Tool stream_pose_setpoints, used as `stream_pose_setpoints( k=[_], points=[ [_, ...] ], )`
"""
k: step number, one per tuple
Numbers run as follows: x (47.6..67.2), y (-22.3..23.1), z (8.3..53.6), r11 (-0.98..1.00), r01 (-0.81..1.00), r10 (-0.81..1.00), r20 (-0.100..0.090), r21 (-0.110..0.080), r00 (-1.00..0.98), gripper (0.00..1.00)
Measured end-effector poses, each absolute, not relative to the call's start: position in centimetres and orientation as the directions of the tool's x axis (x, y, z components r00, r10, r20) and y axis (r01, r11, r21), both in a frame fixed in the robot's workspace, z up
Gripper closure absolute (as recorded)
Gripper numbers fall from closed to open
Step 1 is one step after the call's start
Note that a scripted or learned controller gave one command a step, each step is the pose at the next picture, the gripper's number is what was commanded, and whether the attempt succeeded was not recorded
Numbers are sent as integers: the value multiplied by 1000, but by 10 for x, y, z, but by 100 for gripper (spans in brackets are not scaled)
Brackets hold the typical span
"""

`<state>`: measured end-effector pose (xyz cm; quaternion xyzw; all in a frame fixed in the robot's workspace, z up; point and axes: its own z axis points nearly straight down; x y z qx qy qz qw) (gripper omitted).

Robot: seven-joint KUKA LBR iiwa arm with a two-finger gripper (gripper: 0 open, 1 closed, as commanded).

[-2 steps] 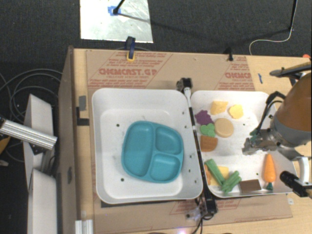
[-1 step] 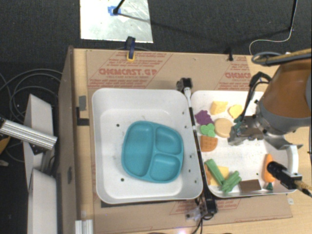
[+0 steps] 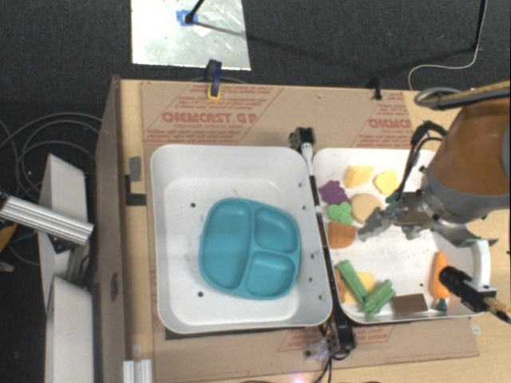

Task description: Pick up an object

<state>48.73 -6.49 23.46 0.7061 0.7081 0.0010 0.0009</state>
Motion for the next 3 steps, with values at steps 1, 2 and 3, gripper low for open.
stream_pose_setpoints(
  k=[1, 2, 3],
  points=[
    [507, -110, 199, -2, 1000, 1000, -2, 0, 2, 0],
    [533, -152, 79, -1, 1000, 1000, -3, 1, 1, 0],
    [484, -173, 84, -3, 1000, 1000, 0, -3, 3, 0]
  ],
)
